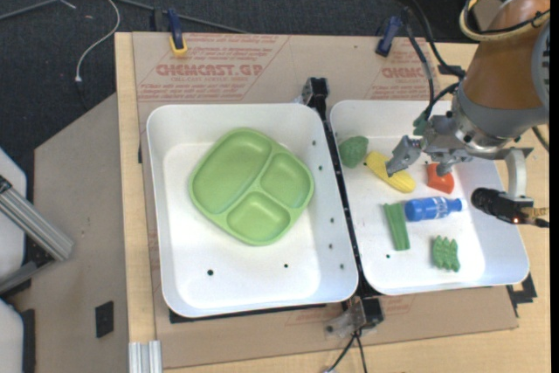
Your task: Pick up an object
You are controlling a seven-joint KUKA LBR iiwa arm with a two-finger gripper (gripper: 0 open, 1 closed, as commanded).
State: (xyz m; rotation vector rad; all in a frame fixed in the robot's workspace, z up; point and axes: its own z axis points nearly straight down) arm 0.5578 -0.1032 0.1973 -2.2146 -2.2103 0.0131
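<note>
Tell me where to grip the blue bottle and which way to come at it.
Grip the blue bottle across the middle of its body, coming straight down. It lies on its side, its long axis roughly left-right, cap toward the right. Fingers closing across that axis likely fit, though the green stick lies close at its left end.

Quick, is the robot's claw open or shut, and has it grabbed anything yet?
End effector: above the right bin, between the yellow toy and the orange toy; open or shut cannot be told.
</note>
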